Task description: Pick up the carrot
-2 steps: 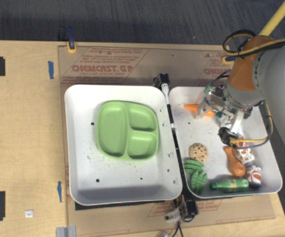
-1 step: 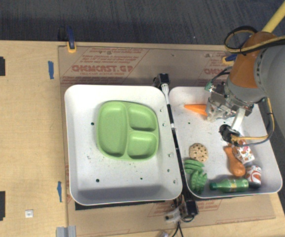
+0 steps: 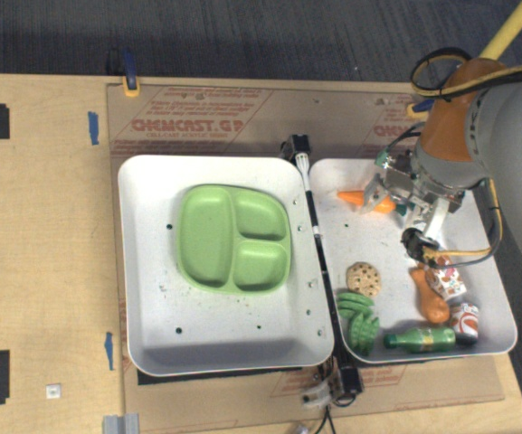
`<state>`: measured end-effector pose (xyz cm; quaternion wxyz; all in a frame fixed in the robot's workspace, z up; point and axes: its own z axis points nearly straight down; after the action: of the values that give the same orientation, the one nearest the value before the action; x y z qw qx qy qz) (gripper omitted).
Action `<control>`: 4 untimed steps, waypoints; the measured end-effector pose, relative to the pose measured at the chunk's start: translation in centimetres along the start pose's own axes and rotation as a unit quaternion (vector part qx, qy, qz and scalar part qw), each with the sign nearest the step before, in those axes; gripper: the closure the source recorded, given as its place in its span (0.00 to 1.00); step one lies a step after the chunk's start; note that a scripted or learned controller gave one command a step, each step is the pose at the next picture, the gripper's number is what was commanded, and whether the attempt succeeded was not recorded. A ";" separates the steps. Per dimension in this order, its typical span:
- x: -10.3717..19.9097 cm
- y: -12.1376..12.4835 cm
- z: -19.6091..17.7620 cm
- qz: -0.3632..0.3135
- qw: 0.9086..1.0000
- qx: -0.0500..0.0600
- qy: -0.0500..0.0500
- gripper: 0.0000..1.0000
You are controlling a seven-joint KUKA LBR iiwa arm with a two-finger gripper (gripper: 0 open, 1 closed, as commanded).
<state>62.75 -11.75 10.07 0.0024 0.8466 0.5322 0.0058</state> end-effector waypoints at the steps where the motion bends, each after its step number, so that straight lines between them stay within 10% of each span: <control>1: 0.7 1.1 1.2 0.158 0.987 0.019 -0.006 0.00; 2: 1.1 1.5 0.0 0.157 0.988 0.005 -0.001 1.00; 3: 0.6 1.1 0.5 0.159 0.987 0.016 -0.007 0.00; 4: 0.9 1.4 -0.7 0.157 0.987 0.010 -0.004 1.00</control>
<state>64.35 -11.56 10.79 -0.0047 0.9198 0.3923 -0.0022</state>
